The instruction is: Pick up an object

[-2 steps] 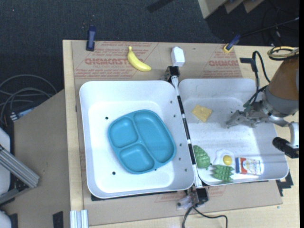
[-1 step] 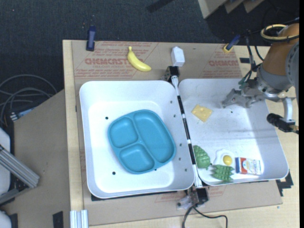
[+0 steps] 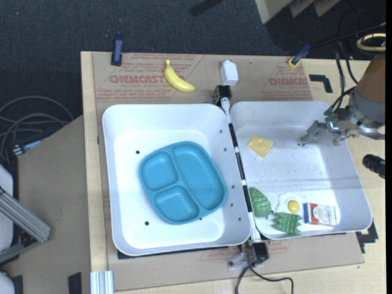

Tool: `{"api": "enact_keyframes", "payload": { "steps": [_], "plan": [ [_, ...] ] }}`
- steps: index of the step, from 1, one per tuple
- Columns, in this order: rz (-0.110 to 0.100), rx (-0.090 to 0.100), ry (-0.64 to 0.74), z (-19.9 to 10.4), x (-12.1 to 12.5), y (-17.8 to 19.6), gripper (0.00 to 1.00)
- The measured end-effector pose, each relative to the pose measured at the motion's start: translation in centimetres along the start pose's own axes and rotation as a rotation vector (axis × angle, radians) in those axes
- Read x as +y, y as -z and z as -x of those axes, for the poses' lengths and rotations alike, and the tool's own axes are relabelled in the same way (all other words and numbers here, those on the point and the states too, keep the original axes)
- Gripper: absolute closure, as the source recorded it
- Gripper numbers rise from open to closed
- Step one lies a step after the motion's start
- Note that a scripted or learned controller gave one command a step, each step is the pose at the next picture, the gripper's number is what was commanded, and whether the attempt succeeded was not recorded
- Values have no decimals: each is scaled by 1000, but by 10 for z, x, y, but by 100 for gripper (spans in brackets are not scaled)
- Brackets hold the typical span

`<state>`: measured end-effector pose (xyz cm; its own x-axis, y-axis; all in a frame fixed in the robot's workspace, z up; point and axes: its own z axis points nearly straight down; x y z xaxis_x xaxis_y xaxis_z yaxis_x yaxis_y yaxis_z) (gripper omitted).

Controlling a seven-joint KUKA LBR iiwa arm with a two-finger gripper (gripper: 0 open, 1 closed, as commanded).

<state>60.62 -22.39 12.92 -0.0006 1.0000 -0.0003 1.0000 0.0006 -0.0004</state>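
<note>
At the right bin's (image 3: 343, 164) near rim lie green leafy toys (image 3: 269, 210), a fried egg (image 3: 291, 206) and a small carton (image 3: 320, 214). Farther in, a yellow cheese wedge (image 3: 261, 146) sits alone on the bin floor, left of the jaws (image 3: 313, 133) and seemingly the easiest pick. The jaws hover at the far right rim, spread and gripping nothing. The left bin (image 3: 122, 158) carries a blue divided plate (image 3: 181, 181); a banana (image 3: 177, 78) rests on the desk (image 3: 153, 72) beyond.

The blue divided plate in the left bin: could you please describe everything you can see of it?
The blue, rounded-square plastic plate has three compartments: two at the far end, one at the near end. It lies flat, right side up and slightly rotated, on the floor of the left shallow white bin, roughly centred. Nothing lies in it.
</note>
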Motion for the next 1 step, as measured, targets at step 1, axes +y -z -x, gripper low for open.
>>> {"api": "enact_keyframes", "payload": {
  "steps": [1],
  "plan": [
    [-5, 9, 2, -4, -119, -46, 0]
  ]
}}
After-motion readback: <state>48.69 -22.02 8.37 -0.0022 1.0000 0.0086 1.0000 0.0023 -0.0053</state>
